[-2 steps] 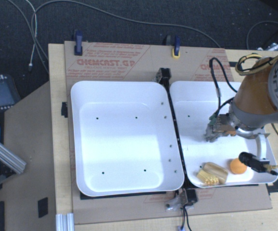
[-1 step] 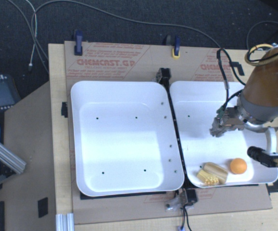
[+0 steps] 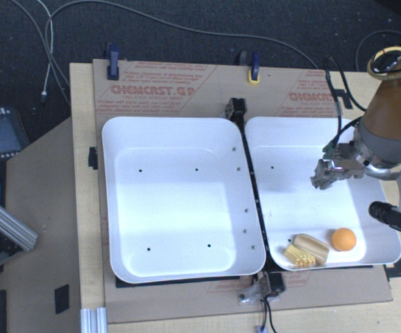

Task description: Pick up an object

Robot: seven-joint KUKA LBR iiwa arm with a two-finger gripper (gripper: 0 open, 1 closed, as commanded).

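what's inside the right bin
The right bin holds an orange ball, a tan roll and a yellow corn piece. The gripper covers part of its floor.

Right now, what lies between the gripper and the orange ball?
Nothing: in the camera view, only bare white floor of the right bin separates the gripper from the orange ball. The corn and tan piece lie off to the side.

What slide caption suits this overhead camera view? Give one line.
Gripper hovers above the right bin; an orange ball, a bread roll and a corn piece lie at its near edge.
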